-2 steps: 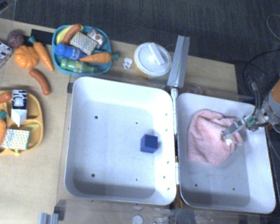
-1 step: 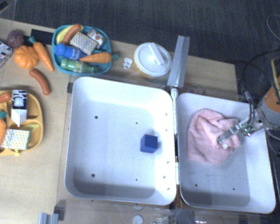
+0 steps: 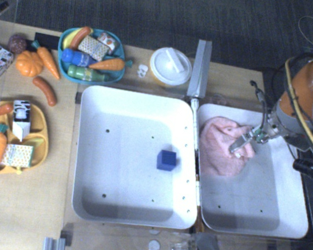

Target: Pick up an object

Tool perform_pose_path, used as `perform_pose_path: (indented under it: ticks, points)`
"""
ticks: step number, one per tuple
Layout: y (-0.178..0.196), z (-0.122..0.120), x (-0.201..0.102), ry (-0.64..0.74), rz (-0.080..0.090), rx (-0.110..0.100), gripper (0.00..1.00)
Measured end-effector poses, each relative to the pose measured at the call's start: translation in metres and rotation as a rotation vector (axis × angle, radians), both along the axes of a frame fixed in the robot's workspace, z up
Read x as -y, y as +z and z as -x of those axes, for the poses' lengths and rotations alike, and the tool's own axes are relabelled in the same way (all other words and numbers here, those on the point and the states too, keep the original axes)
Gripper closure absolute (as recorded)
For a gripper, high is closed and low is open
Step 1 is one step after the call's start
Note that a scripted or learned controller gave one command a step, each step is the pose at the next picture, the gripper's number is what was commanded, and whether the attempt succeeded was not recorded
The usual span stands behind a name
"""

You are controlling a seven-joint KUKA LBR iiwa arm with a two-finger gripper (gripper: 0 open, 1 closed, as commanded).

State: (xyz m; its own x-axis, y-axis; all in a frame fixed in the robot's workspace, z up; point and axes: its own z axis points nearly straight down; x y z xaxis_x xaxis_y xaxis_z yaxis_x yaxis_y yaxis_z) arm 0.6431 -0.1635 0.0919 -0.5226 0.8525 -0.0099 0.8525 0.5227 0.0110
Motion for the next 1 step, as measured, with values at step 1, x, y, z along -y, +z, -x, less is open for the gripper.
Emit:
perform_pose_path:
  ticks: [1]
  points:
    - [0.0005,0.0330,0.0174,0.017,0.001,0.003,0.00]
